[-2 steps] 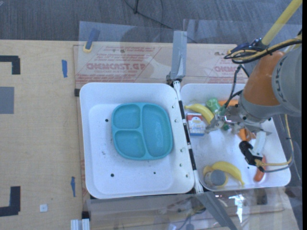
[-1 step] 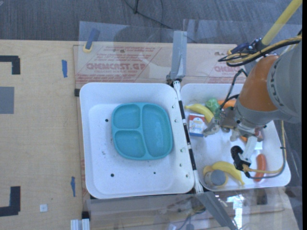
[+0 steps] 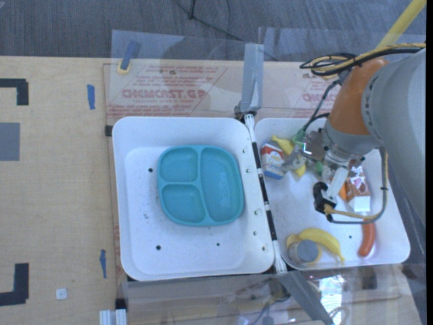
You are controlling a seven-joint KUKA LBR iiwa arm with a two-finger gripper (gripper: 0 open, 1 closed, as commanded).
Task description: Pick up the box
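From the camera above the bench, the arm (image 3: 379,107) reaches in from the right and hangs over the right bin (image 3: 298,212), its gripper (image 3: 323,162) low among the clutter at that bin's upper middle. How far the pincer stands open cannot be told, and nothing can be made out in its hold.

The box (image 3: 272,161), a small red, white and blue carton, lies at the bin's upper left, close to the divider wall and touching a yellow item (image 3: 284,145). The step in hand looks like the approach, the grasp not yet made. The next move probably calls for a short shift leftward, then a descent over the carton.

Room is tight there, since the wall crowds the box on its left. The bin's middle floor lies bare. A banana (image 3: 319,240), a sausage (image 3: 367,240) and an orange packet (image 3: 356,187) sit lower and to the right. The left bin (image 3: 135,181) carries a teal tray (image 3: 201,184).
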